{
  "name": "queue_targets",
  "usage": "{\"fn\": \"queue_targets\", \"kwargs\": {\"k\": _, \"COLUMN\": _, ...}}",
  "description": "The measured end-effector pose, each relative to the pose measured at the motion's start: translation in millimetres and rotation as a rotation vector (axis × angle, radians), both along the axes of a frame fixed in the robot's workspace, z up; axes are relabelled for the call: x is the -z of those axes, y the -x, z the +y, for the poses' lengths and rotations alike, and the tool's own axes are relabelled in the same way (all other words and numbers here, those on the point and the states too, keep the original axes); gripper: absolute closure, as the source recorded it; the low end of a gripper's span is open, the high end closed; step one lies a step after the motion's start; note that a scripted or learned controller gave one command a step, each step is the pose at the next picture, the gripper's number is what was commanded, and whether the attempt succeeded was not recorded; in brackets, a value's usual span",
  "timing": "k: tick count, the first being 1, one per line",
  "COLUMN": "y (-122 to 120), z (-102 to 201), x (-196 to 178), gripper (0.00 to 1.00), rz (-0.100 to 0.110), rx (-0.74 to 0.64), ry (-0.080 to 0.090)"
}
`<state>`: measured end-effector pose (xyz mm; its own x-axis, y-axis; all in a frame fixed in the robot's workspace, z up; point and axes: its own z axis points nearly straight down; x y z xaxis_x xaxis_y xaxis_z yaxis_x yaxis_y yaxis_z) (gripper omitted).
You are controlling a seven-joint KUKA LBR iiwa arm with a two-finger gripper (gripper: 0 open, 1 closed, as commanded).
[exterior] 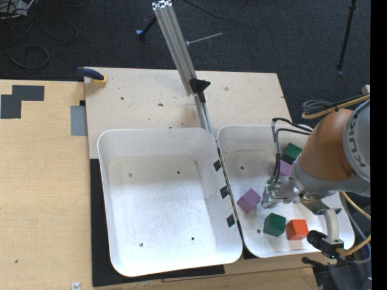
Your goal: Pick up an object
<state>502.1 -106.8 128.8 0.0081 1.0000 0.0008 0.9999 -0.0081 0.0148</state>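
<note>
Counted two shallow white plastic bins with rounded corners, side by side and touching along one shared rim, on a pale speckled plywood counter [139, 98]. Found the left bin [104, 162] offering a wide flat floor, dotted with dark specks. Found the right bin [242, 133] far tighter: five small blocks there, crowded towards its right half. Counted one purple cube [248, 200] near the shared rim, one dark green cube [274, 225] and one orange cube [296, 229] just beside each other by the near wall, one green block [292, 152] further back, and one lilac piece [285, 168] half hidden by the arm [329, 156]. Saw the metal gripper [272, 197] low in the right bin, between the purple cube and the dark green cube, just beside both; could not tell whether open or closed, nor whether touching either. Noted three black clips [224, 192] along the shared rim, one ribbed aluminium rail [175, 41] slanting up behind the bins, and one blue-and-yellow clamp [91, 75] at the counter's far left corner.
</note>
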Motion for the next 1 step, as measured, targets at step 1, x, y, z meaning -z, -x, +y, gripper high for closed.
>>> {"fn": "queue_targets", "kwargs": {"k": 1, "y": 9.4, "z": -1.2, "x": -51.4, "gripper": 1.0, "rz": 0.014, "rx": -0.009, "ry": 0.001}}
